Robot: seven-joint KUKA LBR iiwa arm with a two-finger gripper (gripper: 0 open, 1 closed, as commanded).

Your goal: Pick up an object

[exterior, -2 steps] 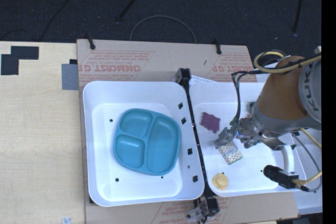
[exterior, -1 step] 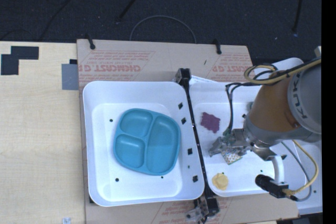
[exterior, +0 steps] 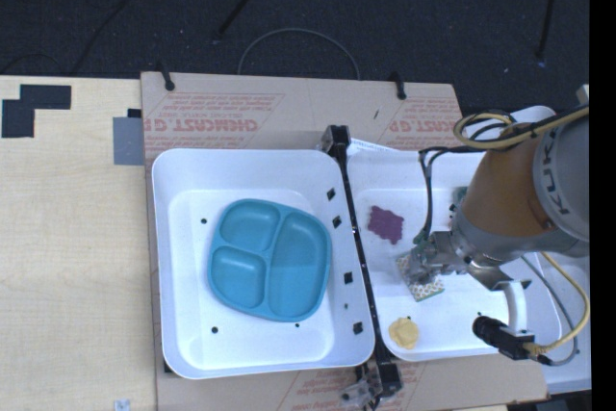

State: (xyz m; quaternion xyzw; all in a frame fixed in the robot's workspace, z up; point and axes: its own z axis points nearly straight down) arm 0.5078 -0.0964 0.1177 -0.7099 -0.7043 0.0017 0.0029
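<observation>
Dark floor lies behind a worktop (exterior: 77, 236) with 2 white bins. A blue plate (exterior: 269, 258) with 3 parts sits in the left bin (exterior: 183, 197). Over the right bin (exterior: 385, 173), the gripper (exterior: 423, 267) hangs low, touching a small patterned thing (exterior: 424, 288); its grip I cannot tell. A purple piece (exterior: 386, 224) lies near it and a yellow lump (exterior: 404, 333) sits at the front.

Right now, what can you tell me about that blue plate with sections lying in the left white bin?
The light blue divided plate looks like smooth moulded plastic, a rounded square with raised ridges splitting it into four compartments: two smaller on its left side, two larger on its right. It lies flat and face up near the middle of the left white bin, turned slightly askew to the walls. Nothing rests in it, and nothing but the bin floor touches it.
</observation>
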